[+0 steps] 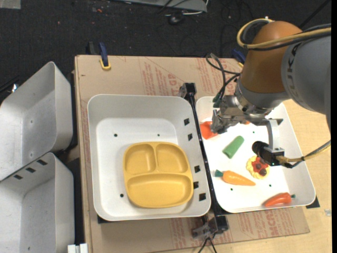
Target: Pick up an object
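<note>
My gripper (pixel 218 123) hangs low over the far left part of the right bin (pixel 300 173). A small orange-red piece (pixel 207 131) lies right at its lower left, partly covered by it; whether they touch I cannot tell. A green block (pixel 233 146) lies just below and to the right of the gripper. Nearer the front lie an orange carrot (pixel 237 178), a yellow and red toy (pixel 258 167) and a red pepper (pixel 277 199).
The left bin (pixel 105 141) holds a yellow divided plate (pixel 157 174). A black divider (pixel 199 141) runs between the two bins. The grey arm with its orange band (pixel 271 46) reaches in from the upper right over the right bin's far side.
</note>
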{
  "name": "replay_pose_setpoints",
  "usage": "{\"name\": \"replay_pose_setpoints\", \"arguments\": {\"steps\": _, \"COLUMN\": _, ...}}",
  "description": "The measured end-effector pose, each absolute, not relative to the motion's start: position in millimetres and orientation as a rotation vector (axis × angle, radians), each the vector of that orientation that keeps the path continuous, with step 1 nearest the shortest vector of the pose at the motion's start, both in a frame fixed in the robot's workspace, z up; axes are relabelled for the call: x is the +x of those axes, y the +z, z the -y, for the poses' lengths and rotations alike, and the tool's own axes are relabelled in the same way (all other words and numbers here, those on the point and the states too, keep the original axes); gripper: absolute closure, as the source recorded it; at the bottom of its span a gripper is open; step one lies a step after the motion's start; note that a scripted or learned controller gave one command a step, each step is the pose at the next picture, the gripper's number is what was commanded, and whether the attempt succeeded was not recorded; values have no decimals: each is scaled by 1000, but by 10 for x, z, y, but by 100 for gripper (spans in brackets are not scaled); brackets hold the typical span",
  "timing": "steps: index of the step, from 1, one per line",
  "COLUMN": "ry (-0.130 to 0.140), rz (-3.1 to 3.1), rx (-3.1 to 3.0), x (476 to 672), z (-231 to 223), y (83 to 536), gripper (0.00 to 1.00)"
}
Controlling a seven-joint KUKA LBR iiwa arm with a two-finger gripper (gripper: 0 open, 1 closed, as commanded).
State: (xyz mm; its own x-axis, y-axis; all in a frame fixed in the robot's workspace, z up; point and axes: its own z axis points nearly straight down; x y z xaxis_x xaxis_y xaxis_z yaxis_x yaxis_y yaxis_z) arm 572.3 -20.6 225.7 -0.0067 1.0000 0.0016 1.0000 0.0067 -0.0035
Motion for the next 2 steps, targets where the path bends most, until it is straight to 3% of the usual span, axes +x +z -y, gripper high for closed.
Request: {"name": "replay_pose_setpoints", "arguments": {"steps": 2, "ry": -2, "rz": 2230, "rx": -2211, "x": 5469, "z": -857, "y": 2273, "gripper": 100}}
